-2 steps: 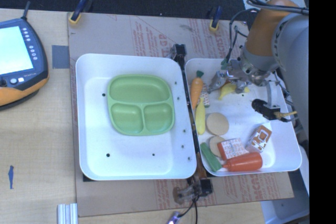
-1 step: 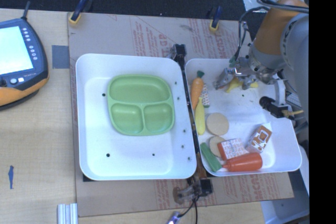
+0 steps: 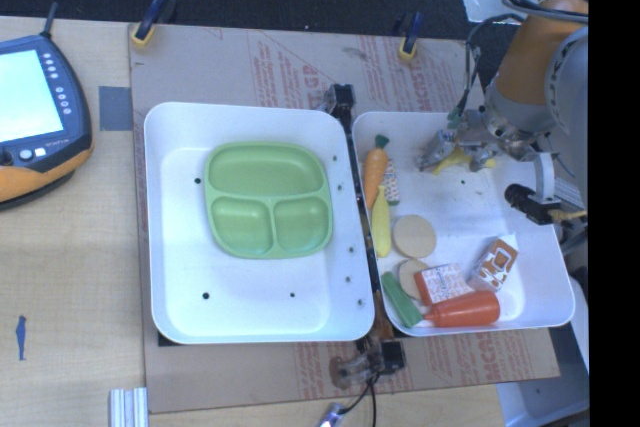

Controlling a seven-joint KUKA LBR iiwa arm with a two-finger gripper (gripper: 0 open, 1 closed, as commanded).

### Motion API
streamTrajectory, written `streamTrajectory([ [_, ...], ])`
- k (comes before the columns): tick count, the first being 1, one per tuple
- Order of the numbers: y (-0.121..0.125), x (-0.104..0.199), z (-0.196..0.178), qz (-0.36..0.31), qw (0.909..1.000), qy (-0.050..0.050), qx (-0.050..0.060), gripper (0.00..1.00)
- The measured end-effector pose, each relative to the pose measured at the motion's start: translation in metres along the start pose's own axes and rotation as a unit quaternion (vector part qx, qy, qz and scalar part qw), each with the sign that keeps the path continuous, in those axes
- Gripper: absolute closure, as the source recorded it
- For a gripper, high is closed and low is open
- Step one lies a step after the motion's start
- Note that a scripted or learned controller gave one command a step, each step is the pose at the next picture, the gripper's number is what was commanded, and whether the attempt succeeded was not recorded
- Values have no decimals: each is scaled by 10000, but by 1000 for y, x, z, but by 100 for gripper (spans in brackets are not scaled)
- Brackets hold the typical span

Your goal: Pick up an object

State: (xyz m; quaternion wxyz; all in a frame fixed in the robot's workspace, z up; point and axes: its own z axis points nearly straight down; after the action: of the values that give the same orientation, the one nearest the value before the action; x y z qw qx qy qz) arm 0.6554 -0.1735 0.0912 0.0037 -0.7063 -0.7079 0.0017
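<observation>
My gripper hangs over the far part of the right bin, below the grey wrist with its orange band. Its fingers stand spread apart, so it is open. A small yellow object lies in the gap between them; I cannot tell whether they touch it. Along the bin's left wall lie a carrot and a long yellow piece. Nearer the front are two tan discs, a red box, a small carton, a red sausage and a green piece.
The left bin holds a green divided plate. A tablet-like controller lies at the bench's left edge. Clamps pin the cardboard sheet at the back. The arm's black cabling runs over the right bin's right rim.
</observation>
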Motion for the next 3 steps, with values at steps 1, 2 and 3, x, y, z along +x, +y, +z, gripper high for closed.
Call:
streamTrajectory([
  [1, 0, -1, 0, -2, 10000, 4, -1, 0],
  [2, 0, -3, 0, -1, 10000, 11, 4, 0],
  [3, 1, 6, -1, -1, 10000, -7, -15, 0],
])
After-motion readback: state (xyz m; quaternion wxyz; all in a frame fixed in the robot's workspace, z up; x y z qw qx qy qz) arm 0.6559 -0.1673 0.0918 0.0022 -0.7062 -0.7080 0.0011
